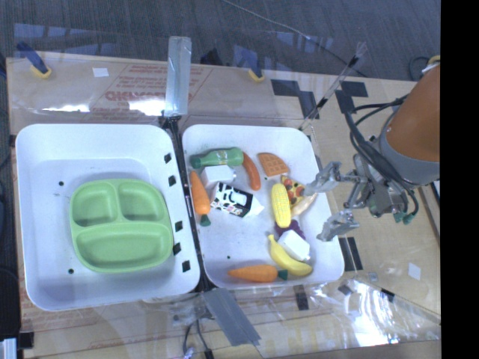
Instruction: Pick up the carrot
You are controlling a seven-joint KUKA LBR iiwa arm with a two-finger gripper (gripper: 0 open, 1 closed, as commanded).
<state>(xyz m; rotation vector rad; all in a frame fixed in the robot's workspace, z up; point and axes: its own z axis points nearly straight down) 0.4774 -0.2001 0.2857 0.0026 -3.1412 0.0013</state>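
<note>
Nearest us, the carrot (pixel 254 274) lies at the right bin's (pixel 247 133) near edge, well left of our gripper (pixel 331 204) and closer to us. Our gripper hangs just off that bin's right rim, fingers spread apart, holding nothing.

Fixed overhead camera, slanted down on both bins (pixel 45 290) (bench-wide view)

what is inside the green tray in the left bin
Nothing visible lies in the green tray: its three compartments show bare green plastic. It sits in the left bin. The bin floor under the tray is covered, so that part cannot be seen.
</note>
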